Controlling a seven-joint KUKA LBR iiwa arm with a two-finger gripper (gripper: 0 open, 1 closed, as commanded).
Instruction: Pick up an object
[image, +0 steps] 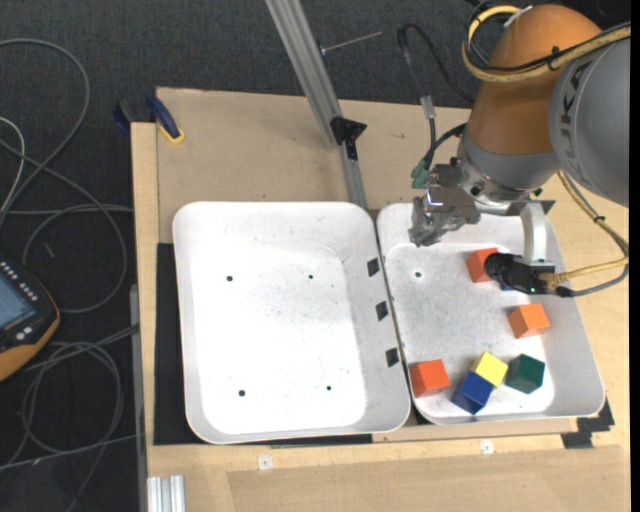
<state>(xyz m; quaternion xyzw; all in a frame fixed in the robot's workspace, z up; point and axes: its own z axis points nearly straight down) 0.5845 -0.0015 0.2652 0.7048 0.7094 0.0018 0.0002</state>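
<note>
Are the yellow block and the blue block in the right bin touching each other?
Touching. The camera view shows the yellow block pressed against the blue block, with no white floor between them.

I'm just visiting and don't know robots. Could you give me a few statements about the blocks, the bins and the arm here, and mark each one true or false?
1. All the small blocks lie in the right white plastic bin. True.
2. The small blue cube touches the small yellow cube. True, they sit pressed together near the bin's front edge.
3. The small dark green cube lies in the left white plastic bin. False: it is in the right bin, beside the yellow cube.
4. The arm's gripper hangs over the left bin. False: it is over the far part of the right bin.
5. There are five orange blocks. False: three show, one at the front, one mid-bin, one farther back.
</note>
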